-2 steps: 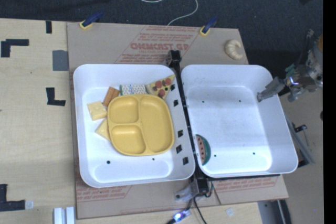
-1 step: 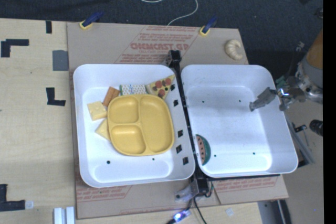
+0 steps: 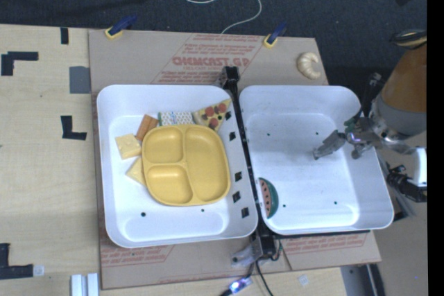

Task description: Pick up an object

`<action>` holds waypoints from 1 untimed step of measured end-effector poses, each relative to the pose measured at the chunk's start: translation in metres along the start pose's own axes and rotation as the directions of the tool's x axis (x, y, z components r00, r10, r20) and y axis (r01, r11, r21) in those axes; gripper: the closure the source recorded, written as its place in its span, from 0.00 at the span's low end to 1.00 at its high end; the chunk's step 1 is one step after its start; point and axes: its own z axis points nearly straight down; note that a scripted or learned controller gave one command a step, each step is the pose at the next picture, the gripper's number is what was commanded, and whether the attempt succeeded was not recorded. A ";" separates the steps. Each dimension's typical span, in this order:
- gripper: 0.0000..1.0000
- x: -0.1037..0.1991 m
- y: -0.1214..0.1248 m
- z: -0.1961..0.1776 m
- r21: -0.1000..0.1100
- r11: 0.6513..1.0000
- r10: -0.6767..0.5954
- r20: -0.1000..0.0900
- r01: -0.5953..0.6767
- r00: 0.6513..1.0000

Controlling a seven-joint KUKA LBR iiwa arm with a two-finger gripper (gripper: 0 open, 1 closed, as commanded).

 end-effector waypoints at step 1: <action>0.00 -0.007 -0.002 0.047 -0.002 1.000 0.001 0.002 -0.001 1.000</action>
